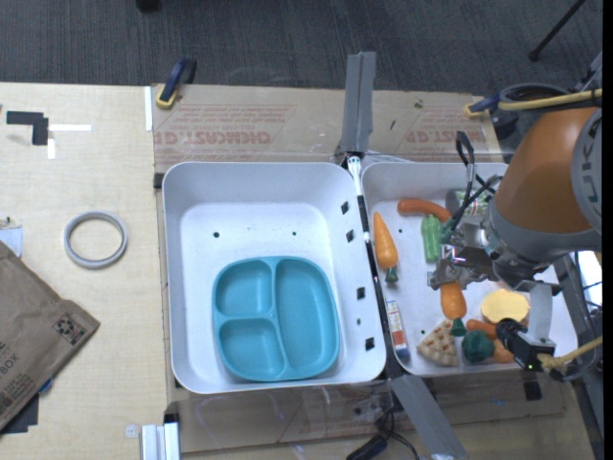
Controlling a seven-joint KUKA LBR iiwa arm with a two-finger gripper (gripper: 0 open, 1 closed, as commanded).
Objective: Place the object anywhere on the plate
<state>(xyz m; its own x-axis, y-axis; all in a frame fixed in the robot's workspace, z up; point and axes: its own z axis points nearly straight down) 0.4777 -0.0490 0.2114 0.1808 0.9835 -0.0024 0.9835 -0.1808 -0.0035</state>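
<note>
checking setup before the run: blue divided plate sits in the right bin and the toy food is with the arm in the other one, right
Not quite: the camera view shows the blue divided plate in the left bin. The toy food, such as the orange carrot, lies in the right bin where the arm reaches.

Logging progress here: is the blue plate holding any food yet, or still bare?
Bare. All three compartments of the blue plate show plain blue, and the toy food lies in the right bin.

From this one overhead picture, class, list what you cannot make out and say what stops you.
- End effector, camera view: fingers masked by the wrist body, so open or shut is unclear.
- Right bin: its far right side is covered by the arm.
- Cardboard box: cut off by the left edge.
- Small item beside the pizza slice: too small to identify.
</note>
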